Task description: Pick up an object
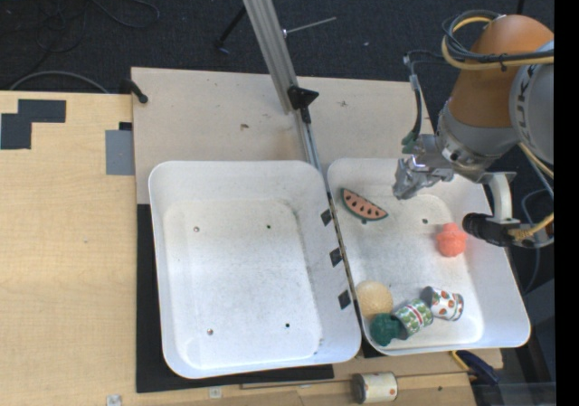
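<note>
The right bin (pixel 507 327) holds a watermelon slice toy (pixel 364 206) near its far left corner. An orange-pink ball (pixel 451 240) lies toward the right wall. Along the near side sit a beige round item (pixel 373 296), a dark green item (pixel 385 329), and a small patterned can (pixel 428 306) lying on its side. My gripper (pixel 412 180) hangs over the far part of the right bin, to the right of the watermelon slice and above and left of the ball. Nothing shows between its fingers.
The left bin (pixel 181 214) lies beside the right one, with a divider carrying black clips (pixel 335 255) between them. A slanted aluminium rail (pixel 271 42) rises behind the bins. A small cylinder (pixel 374 387) rests on the bench's front edge.
</note>
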You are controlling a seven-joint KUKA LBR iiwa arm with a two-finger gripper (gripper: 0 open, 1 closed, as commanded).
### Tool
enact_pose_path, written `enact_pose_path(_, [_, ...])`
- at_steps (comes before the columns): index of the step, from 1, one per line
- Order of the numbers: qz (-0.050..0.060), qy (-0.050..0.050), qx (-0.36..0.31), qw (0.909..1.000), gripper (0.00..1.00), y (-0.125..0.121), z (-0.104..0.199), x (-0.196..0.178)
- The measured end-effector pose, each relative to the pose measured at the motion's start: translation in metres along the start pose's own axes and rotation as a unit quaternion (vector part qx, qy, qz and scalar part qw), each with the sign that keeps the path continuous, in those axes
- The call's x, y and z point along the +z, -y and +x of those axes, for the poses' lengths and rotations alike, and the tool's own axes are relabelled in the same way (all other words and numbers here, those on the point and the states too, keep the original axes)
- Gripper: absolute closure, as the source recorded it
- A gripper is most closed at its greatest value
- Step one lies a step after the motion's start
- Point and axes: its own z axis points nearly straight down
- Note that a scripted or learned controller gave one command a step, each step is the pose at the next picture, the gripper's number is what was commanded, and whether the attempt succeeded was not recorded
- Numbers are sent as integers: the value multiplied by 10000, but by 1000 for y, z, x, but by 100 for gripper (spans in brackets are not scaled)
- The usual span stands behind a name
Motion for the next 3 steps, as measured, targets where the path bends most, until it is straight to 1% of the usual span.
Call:
enact_pose_path(1, [22, -9, -14, 10000, 100, -1, 50, 8])
enact_pose_path(2, [6, -12, -20, 10000, 100, -2, 102, -7])
enact_pose_path(3, [25, -10, -19, 10000, 100, -2, 156, 1])
